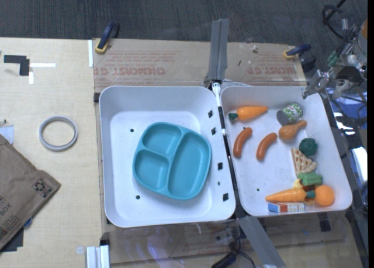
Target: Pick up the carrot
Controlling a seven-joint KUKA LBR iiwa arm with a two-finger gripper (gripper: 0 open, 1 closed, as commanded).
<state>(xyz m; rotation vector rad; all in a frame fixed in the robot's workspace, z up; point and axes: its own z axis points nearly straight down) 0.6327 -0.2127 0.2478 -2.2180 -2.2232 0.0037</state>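
Two orange toy carrots lie in the right bin (257, 188). One carrot (250, 112) with a green top lies near the bin's far left corner, pointing right. The other carrot (286, 195) lies by the near edge, its green top towards an orange ball (324, 195). My gripper (320, 82) hangs at the bin's far right corner, above the rim, well away from both carrots and with nothing in it that I can see.
Two brown sausages (242, 141) (266, 145), a drumstick (292, 129), a grey-green lump (291, 112), broccoli (308, 146), a waffle wedge (302, 161) and a small box (286, 207) share the right bin. A blue divided plate (173, 160) fills the left bin (117, 144). A tape ring (58, 133) lies on the bench.
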